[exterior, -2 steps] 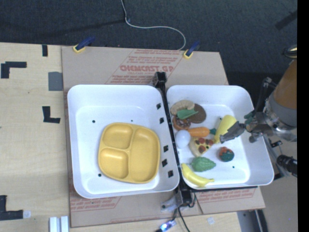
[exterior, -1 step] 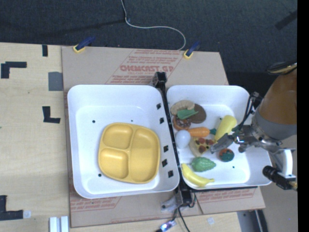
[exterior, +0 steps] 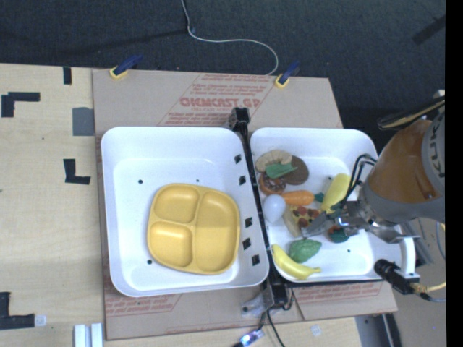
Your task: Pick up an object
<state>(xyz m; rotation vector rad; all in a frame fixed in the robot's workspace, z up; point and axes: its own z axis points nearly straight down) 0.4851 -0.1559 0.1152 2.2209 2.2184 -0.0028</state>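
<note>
Big smooth yellow plastic divided plate [exterior: 194,228] sits alone in the left white bin [exterior: 123,165]. Over in the right white bin [exterior: 362,147], a crowded heap: curved yellow banana [exterior: 293,264] at the near edge, leafy green piece [exterior: 304,249] just beside it, glossy white egg [exterior: 273,208], small orange carrot [exterior: 298,197]. The metal gripper [exterior: 329,225] is down among them; its grip is too cluttered to read.

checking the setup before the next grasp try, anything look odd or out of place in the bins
Nothing looks spilled or damaged. The yellow divided plate sits flat in the left bin. The toy food is crowded in the right bin, and one banana lies tight against its front wall.
</note>
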